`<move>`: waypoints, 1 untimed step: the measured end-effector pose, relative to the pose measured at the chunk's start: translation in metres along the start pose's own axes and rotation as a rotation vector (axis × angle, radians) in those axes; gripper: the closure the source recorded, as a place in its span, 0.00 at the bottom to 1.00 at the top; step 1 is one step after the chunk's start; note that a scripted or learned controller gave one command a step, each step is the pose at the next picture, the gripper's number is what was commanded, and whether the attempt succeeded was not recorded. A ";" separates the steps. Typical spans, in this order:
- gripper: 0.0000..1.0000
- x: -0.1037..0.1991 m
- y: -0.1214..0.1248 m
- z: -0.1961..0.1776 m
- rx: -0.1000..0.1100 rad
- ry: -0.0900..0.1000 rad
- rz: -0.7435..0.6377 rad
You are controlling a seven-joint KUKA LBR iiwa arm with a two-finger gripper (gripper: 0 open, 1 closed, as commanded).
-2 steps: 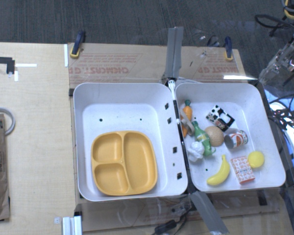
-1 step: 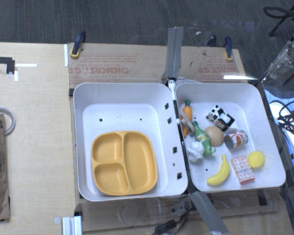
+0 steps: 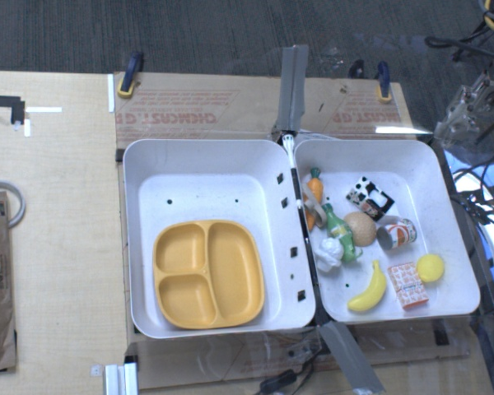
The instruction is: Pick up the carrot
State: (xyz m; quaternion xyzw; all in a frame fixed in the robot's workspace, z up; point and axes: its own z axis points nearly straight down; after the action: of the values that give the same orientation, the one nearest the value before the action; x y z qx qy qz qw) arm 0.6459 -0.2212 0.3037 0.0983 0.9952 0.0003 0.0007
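Note:
The carrot (image 3: 314, 191) is small and orange with a green top. It lies in the right bin (image 3: 445, 220), tight against that bin's left wall and towards the back. Its green end points to the far side. A green bottle (image 3: 337, 225) lies just in front of it, nearly touching its lower end.
The right bin also holds a black-and-white toy (image 3: 370, 197), a brown round item (image 3: 361, 229), a can (image 3: 396, 234), a lemon (image 3: 430, 267), a banana (image 3: 369, 290), a red-white box (image 3: 407, 286) and a white lump (image 3: 329, 253). A yellow divided plate (image 3: 207, 274) lies in the left bin (image 3: 148, 188).

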 end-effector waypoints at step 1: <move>0.00 0.000 0.000 0.000 0.000 0.000 0.000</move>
State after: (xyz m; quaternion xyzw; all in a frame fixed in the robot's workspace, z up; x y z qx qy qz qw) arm 0.6459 -0.2213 0.3039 0.0983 0.9952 0.0002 0.0009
